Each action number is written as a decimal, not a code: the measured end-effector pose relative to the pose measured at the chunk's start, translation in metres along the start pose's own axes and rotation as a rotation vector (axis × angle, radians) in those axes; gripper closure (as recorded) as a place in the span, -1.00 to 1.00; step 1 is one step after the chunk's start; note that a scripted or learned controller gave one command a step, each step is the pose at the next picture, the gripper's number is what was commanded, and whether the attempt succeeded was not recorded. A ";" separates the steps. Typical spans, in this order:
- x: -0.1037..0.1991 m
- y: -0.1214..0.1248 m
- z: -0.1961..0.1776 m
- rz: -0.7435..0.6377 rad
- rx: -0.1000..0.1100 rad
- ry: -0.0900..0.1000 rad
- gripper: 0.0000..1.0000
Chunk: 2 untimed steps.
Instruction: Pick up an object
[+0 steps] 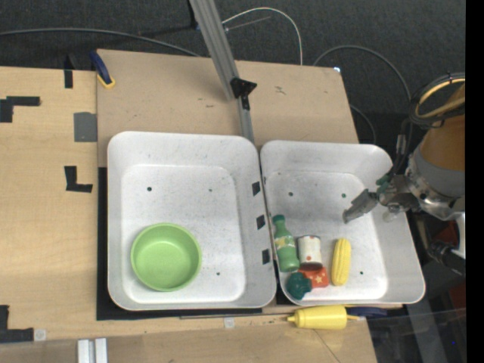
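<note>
The yellow plastic corn cob [341, 261] lies in the right white bin [393, 278], long axis running toward and away from the camera, beside a small white-and-red can [310, 249]. The gripper [357, 209] hovers up and slightly right of it; whether it is spread cannot be told.

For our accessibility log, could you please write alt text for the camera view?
A grey robot arm's gripper hovers over the right bin, which holds a green bottle, a can, a corn cob and a ball. The left bin holds a green bowl.
</note>
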State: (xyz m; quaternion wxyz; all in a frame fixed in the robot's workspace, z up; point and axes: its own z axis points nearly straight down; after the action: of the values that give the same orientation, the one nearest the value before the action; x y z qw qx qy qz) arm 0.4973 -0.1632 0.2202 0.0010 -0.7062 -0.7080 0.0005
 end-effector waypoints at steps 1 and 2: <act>0.000 0.000 0.000 0.001 0.000 0.000 -1.00; -0.003 0.001 0.063 0.002 0.006 0.001 -1.00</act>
State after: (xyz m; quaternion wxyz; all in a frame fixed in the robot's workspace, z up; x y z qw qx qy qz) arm 0.4983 -0.1660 0.1568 0.0035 -0.7069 -0.7073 0.0023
